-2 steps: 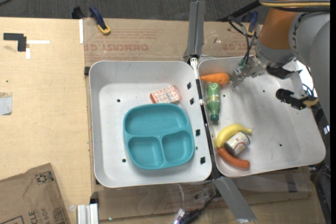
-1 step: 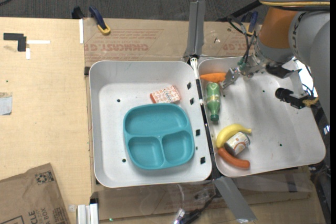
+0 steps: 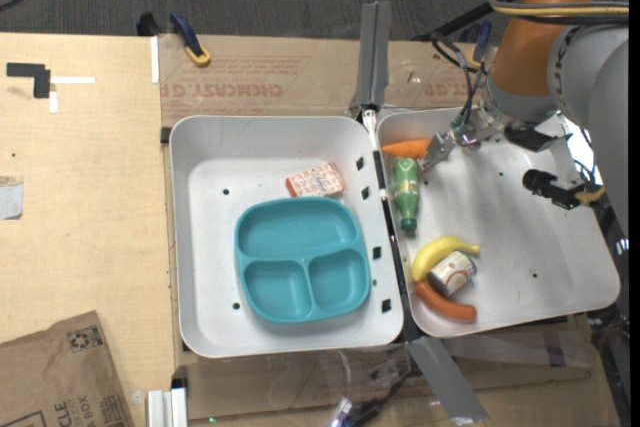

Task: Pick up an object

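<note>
- The surface [image 3: 80, 215] was seen stretching well to the left of and below the pincer, bearing two white bins side by side.
- The left bin [image 3: 200, 215] lay well apart from the pincer, across the divider; in it a teal divided plate [image 3: 300, 260] was seen, with a small patterned packet [image 3: 314, 181] just above the plate.
- The right bin [image 3: 540, 245] was the one entered by the arm; the pincer [image 3: 437, 151] was lowered near its upper left corner.
- A green bottle [image 3: 405, 195] lay just below the pincer, along the bin's left wall.
- An orange carrot [image 3: 405, 148] lay just beside the pincer, to its left, apparently touching or nearly so.
- Further below the pincer, a yellow banana [image 3: 440, 253], a small can [image 3: 453, 273] and a red sausage-like piece [image 3: 445, 303] were clustered together.
- The pincer's opening could not be told from this view, and nothing was seen held in it.
- The task was judged unfinished: the approach looked made, with the carrot or bottle the likeliest target, while closing and lifting remained.
</note>
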`<state>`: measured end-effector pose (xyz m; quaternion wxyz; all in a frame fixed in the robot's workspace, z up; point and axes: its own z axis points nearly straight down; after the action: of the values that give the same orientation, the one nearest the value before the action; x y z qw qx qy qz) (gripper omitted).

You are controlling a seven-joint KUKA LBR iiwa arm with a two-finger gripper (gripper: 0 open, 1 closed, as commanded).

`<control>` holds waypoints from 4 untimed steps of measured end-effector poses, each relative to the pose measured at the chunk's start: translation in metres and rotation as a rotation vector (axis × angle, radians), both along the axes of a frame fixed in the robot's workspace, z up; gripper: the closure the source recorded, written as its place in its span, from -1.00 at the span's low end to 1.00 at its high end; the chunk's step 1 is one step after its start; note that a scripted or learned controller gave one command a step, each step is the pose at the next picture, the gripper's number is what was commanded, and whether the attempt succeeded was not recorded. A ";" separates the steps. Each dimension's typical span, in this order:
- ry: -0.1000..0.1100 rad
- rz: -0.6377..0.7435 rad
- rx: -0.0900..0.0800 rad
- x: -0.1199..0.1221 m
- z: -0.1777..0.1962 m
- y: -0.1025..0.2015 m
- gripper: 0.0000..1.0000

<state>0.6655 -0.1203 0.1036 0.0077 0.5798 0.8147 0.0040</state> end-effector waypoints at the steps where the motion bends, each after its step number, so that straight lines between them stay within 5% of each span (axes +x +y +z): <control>1: 0.018 -0.010 0.001 -0.006 0.087 0.037 -1.00; 2: 0.020 0.197 0.000 -0.006 0.086 0.038 -1.00; 3: 0.012 0.286 -0.005 -0.004 0.004 0.014 -1.00; 4: 0.017 0.266 -0.001 -0.006 0.046 0.004 -1.00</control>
<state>0.6598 -0.1163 0.1493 0.0007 0.4664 0.8846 -0.0003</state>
